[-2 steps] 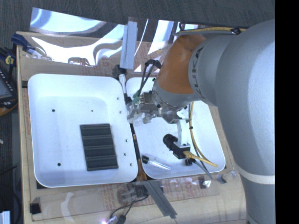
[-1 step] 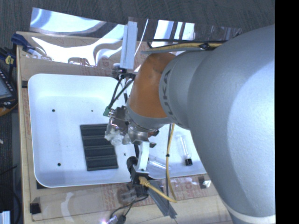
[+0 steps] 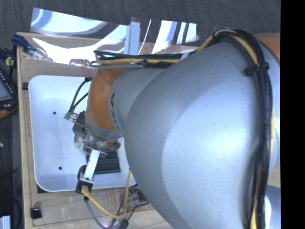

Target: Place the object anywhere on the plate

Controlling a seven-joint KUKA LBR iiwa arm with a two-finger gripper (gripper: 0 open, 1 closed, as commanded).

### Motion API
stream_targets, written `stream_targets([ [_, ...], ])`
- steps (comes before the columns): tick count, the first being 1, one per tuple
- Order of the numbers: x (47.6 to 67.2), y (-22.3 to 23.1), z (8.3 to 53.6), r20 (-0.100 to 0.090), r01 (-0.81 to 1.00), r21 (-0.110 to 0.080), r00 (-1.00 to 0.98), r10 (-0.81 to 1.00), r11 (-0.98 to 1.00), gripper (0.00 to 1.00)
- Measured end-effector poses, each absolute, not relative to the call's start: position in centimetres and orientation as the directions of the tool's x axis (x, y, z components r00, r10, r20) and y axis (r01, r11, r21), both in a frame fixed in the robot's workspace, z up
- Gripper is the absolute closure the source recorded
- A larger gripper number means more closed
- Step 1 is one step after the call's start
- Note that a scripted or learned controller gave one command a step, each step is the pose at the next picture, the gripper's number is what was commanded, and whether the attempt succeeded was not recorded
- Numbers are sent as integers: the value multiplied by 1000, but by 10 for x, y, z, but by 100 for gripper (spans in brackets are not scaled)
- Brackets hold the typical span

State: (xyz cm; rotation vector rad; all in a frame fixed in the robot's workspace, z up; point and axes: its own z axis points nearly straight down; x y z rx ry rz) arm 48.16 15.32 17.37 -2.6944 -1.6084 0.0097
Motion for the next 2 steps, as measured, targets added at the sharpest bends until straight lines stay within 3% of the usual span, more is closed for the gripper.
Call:
stream_targets([
  [1,476,88,218,-2,786,-4,618,786,-618,100],
  [2,527,90,190,-4,773,-6,635,773,-635,100],
])
